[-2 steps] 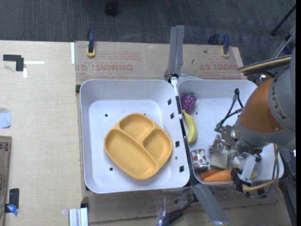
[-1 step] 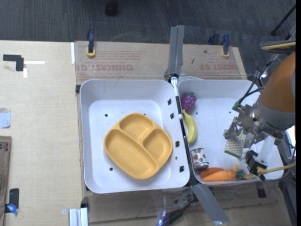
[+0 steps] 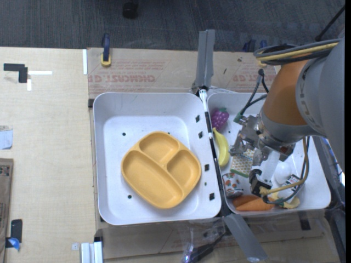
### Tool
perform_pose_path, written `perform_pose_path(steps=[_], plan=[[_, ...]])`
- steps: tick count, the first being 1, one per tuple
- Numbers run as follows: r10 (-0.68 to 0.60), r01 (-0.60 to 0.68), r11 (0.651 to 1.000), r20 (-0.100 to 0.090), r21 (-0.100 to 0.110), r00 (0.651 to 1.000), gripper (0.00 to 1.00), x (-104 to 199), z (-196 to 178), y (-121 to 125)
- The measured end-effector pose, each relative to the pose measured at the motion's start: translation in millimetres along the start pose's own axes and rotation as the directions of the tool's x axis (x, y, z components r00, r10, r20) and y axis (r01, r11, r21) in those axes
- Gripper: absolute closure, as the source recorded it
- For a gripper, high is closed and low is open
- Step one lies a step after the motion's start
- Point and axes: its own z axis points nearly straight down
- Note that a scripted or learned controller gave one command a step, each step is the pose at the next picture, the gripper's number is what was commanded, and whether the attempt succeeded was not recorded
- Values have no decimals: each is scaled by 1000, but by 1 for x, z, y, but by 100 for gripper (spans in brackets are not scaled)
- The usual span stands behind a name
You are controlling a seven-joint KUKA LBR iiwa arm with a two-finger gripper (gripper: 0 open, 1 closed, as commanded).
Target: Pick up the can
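The can is small, with a white, red and green label. It rests at the front left of the right bin, close to the wall between the bins. My gripper hangs low over the middle of that bin, just right of and slightly behind the can. The grey wrist and orange-banded arm cover much of the bin behind it. I see nothing held.
Around the can lie a banana, purple grapes, a checkered packet, an orange carrot-like item and a white cup. The left bin holds a yellow divided plate.
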Motion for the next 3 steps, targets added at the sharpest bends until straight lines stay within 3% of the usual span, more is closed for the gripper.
perform_pose_path(steps=[1,2,3], plan=[[90,-90,996,0,-1,996,100,-8,-55,89],[59,-59,998,0,1,998,100,30,0,13],[-85,85,996,0,-3,996,100,49,-73,-58]])
